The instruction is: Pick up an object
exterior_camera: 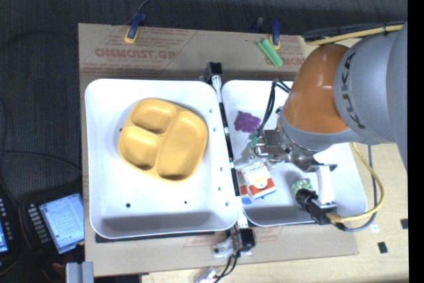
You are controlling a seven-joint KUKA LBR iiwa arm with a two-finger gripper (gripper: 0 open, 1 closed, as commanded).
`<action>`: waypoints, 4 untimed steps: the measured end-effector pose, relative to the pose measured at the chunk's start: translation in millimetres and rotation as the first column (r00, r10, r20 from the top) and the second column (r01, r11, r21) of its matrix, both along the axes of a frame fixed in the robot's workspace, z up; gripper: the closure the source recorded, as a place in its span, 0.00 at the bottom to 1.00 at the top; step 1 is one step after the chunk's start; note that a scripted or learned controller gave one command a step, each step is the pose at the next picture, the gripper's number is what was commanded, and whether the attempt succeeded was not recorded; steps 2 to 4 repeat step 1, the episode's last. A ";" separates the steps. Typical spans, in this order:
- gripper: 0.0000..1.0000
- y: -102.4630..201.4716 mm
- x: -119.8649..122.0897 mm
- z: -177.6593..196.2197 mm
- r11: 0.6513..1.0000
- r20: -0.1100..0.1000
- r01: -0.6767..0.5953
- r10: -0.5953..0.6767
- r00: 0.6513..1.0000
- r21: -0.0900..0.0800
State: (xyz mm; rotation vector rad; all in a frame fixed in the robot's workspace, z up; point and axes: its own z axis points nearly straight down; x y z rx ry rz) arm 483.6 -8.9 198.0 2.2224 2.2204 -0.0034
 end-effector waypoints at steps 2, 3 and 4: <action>1.00 -8.7 87.6 16.0 1.000 0.002 -0.001 0.001 1.000 0.000; 1.00 -8.7 87.6 16.0 1.000 0.002 -0.001 0.001 1.000 0.000; 1.00 -8.7 87.6 16.0 1.000 0.002 -0.001 0.001 1.000 0.000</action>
